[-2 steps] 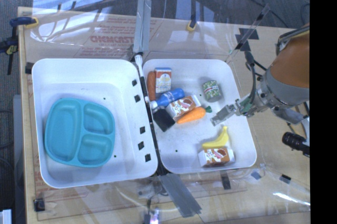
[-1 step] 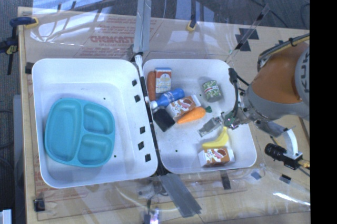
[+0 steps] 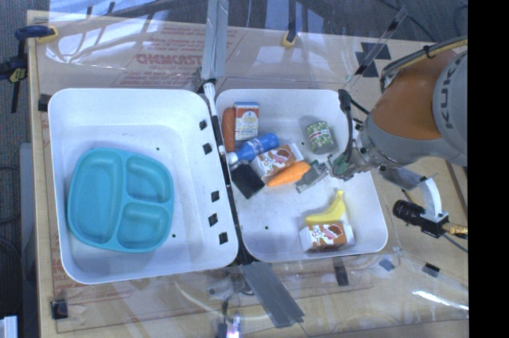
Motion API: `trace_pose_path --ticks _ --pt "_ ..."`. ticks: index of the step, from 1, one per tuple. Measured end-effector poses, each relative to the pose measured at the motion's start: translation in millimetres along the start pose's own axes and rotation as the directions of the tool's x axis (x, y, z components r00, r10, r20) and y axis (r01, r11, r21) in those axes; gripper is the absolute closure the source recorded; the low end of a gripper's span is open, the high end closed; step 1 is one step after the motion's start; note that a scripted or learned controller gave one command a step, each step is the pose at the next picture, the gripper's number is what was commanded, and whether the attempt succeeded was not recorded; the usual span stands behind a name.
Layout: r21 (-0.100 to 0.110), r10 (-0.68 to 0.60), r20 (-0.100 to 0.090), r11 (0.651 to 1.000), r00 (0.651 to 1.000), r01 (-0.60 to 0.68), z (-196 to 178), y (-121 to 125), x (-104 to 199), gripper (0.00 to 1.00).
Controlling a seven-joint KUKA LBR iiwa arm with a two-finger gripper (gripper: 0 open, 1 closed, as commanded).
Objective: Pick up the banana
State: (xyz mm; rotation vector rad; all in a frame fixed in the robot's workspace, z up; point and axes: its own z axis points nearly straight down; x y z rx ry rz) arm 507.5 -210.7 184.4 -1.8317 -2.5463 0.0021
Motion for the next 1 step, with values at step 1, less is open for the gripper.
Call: trace_pose_path --ticks 1 --pt "0.002 0.092 -0.001 0.996 0.996 -0.092 -26.4 -29.2 8.7 0.00"
